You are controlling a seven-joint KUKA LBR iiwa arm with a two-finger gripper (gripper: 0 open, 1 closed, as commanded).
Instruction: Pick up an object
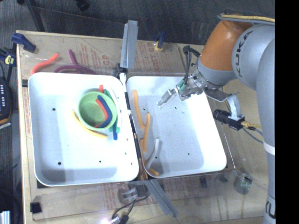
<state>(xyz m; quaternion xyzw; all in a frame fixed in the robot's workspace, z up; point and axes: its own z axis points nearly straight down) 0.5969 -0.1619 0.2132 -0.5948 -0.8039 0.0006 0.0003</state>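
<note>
Orange sticks (145,132) along right bin's left wall, apart from claw (174,95).

Grey arm (254,55), orange band (223,43)

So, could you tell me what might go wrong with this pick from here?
1. The gripper hangs over a bare part of the right bin, so closing there would likely catch nothing.
2. The orange sticks lie tight against that bin's left wall, leaving the fingers little room and risking a scrape.
3. The green bowl in the left bin has pieces piled on it, so a grab there could drag several along.
</note>
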